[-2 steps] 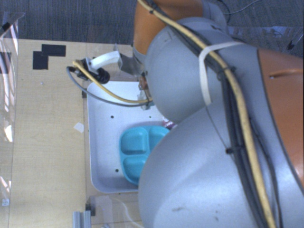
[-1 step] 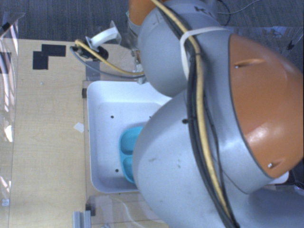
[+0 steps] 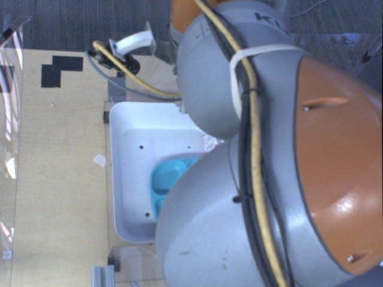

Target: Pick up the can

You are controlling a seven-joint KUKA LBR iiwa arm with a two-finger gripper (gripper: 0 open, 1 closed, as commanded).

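Bin (image 3: 128, 160) white | blue object (image 3: 167, 177) inside | arm (image 3: 269, 160) overhead

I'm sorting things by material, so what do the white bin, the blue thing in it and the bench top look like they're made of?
White bin: smooth moulded plastic, judging by its rounded corners and soft sheen. Blue object: glossy, probably plastic; the arm hides most of it. Bench top: pale wood or laminate, matte, with faint grain.

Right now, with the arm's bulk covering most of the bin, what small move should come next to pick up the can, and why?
Probably raise the arm a little first. It hides most of the white bin, and the light blue thing beside it cannot be told as the can.
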